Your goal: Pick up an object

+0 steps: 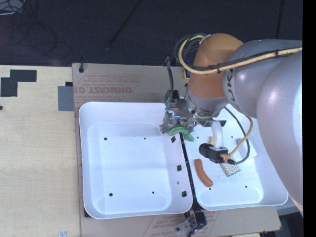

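the end effector [174,118] hangs over the seam between the left bin [94,132] and the right bin [269,194], a green thing [178,131] at its tip. whether it is clamped cannot be told. an orange sausage [203,173] lies in the right bin.

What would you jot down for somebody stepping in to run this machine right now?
Tool: low over the far end of the divide between the left-hand bin and the right-hand bin; grip cannot be judged.
Things: a green object lies right at the tool's tip. An orange sausage-shaped piece and a speckled pale block lie in the right-hand bin.
Done: tool has reached the green object.
Left: confirm a hold, then lift.
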Robot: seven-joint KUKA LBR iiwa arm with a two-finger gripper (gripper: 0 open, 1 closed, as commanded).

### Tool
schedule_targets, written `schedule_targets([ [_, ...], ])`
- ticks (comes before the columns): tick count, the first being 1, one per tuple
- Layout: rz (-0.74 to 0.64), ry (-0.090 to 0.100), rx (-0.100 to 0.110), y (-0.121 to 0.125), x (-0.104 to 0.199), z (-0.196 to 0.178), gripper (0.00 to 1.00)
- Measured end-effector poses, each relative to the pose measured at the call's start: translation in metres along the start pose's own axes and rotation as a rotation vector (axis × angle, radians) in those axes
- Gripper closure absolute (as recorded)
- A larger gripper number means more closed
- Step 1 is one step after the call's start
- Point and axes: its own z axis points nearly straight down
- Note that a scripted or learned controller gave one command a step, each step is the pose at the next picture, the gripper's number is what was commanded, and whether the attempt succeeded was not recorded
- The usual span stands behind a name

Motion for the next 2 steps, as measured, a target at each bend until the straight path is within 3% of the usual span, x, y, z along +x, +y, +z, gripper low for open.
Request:
schedule_targets([
  [1, 0.001, 0.000, 0.003, 0.000, -0.002, -0.009, 1.00],
  [2, 0.002, 0.000, 0.000, -0.046, -0.016, -0.009, 1.00],
])
